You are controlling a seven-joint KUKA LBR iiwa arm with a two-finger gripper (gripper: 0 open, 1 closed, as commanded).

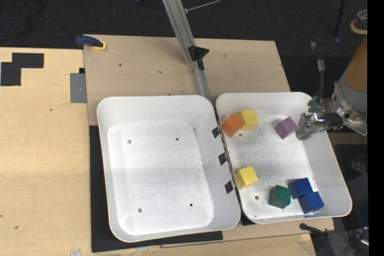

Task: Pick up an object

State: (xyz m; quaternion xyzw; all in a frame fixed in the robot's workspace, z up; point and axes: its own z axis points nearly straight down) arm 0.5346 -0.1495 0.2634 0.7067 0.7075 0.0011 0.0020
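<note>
The right bin (324, 159) holds several blocks: an orange cube (233, 125) touching a yellow cube (249, 119) at the upper left, a purple cube (286, 127) further right, a second yellow cube (246, 177) near the left wall, a green block (279, 196) and two blue blocks (305, 194) at the lower right. My gripper (307, 127) hangs over the bin's right side, just right of the purple cube. Nothing shows between its fingers.
The left bin (156, 165) lies beside the right one, joined by black clips (220, 157). A slanted aluminium rail (179, 21) rises behind the bins. A blue and yellow item (91, 42) lies at the bench's far left corner.
</note>
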